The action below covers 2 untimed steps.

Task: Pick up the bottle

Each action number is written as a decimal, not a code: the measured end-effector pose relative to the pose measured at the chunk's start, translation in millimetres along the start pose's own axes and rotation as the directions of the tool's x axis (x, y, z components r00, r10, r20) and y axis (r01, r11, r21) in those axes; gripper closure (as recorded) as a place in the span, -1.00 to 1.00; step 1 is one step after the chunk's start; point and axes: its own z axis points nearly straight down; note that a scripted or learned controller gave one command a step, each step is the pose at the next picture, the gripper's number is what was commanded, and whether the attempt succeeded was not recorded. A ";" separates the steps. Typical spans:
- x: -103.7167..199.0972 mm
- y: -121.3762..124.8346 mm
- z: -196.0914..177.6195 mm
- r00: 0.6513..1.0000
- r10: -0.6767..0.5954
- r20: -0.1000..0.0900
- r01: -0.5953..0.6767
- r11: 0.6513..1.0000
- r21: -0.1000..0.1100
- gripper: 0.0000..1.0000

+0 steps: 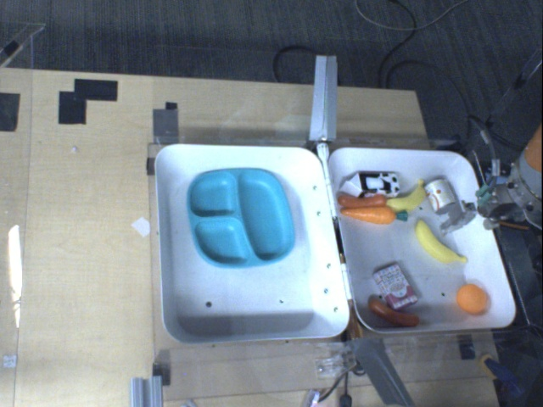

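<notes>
In the right bin (484, 176), a small black-and-white bottle (377, 181) lies on its side near the back left corner, just behind two carrots (366, 210). A shiny silver cylinder (438, 193) lies to its right, beside a yellow banana (407, 198). My gripper (456, 217) reaches in from the right edge and sits low just right of and in front of the silver cylinder, well to the right of the bottle. Nothing shows in its grasp.
A second banana (439, 244) lies just below the gripper. An orange (472, 298), a pink packet (395, 283) and a sausage (393, 312) sit near the bin's front. The left bin (170, 253) holds a blue divided tray (242, 216).
</notes>
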 end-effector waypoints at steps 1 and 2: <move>-4.4 46.4 -244.6 0.990 0.141 0.001 -0.141 0.990 -0.001 -1.00; -1.3 65.3 -243.9 0.985 0.174 0.001 -0.174 0.985 0.000 -1.00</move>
